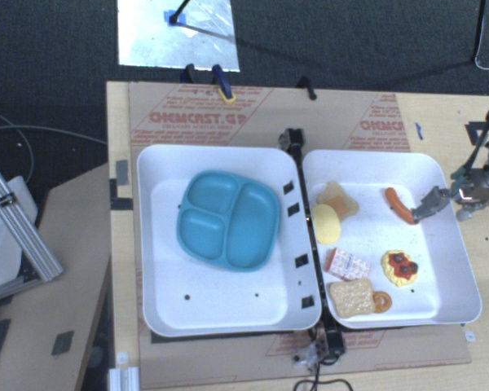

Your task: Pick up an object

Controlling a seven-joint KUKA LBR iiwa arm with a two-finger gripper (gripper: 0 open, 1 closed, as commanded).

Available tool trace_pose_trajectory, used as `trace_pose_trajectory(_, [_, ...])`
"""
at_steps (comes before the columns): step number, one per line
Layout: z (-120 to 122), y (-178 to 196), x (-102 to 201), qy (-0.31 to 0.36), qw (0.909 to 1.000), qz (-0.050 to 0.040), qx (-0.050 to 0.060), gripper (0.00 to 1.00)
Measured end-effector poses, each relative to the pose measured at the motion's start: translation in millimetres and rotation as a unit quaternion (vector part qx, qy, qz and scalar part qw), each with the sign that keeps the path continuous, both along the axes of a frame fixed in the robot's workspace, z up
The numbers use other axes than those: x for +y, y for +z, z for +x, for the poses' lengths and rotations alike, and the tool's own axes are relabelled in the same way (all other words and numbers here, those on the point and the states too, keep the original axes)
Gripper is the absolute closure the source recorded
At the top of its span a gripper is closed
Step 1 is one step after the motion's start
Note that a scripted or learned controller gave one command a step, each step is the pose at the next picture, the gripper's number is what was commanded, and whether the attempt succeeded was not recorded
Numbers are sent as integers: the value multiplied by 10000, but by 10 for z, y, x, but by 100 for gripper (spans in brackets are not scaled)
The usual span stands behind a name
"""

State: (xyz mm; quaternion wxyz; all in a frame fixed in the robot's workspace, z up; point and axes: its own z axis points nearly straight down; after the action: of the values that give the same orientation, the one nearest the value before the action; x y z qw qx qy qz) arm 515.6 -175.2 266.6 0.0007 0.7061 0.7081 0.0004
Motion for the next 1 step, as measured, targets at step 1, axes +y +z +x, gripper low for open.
trace_pose_trajectory(1, [-303,-1481,359,0,10000,29,64,0])
